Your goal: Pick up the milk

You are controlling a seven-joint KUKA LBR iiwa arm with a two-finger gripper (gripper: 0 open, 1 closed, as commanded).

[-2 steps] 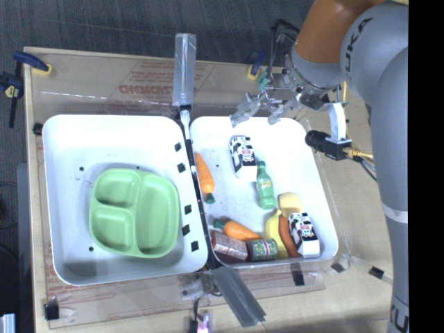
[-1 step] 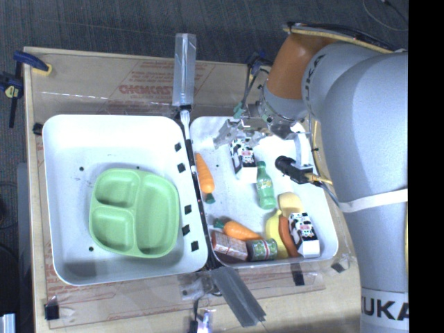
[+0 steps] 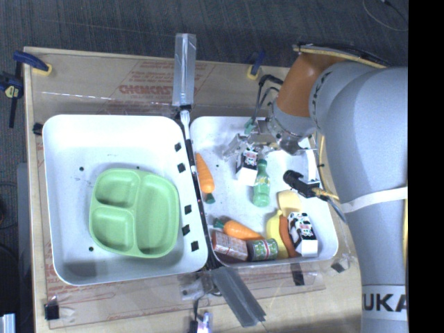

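A small black-and-white milk carton [image 3: 248,162] lies in the upper middle of the right bin [image 3: 222,132]. My gripper [image 3: 255,143] hangs right over its far end, close to it or touching it; I cannot make out whether it grips the carton. A second cow-patterned carton [image 3: 302,233] lies near the bin's front right corner, well away from the gripper. The grey arm with its orange band [image 3: 298,89] comes in from the right and hides the bin's right rim.
In the right bin are a green bottle [image 3: 261,187], a carrot [image 3: 205,174] by the left wall, a second carrot [image 3: 240,229], a brown packet [image 3: 229,245], a can [image 3: 263,250] and yellow pieces [image 3: 288,200]. The left bin holds a green divided plate [image 3: 134,212].
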